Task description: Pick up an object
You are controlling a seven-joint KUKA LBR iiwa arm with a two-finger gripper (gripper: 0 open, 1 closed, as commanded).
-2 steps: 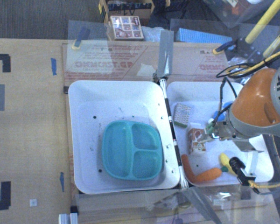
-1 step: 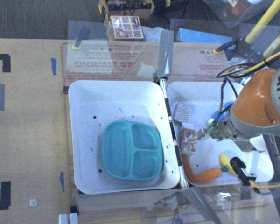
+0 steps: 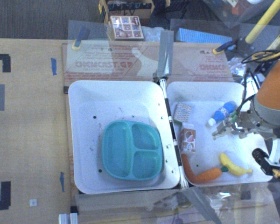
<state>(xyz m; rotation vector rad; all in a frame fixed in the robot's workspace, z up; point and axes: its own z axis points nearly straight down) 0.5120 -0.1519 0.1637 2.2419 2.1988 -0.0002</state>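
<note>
My hand [image 3: 227,127] hovers open, holding nothing, above the right bin [image 3: 203,90], beside the blue bottle [image 3: 222,112], positioned for grasping.

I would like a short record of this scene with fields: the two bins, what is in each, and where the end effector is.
left bin: shallow white bin holding a teal plastic divided tray
right bin: shallow white bin holding a blue and white bottle, yellow toy banana, orange toy carrot, and two small printed packets
end effector: over the right bin, just below the bottle in the view, nothing seen between its fingers
arm: grey with orange band, at the right
</note>
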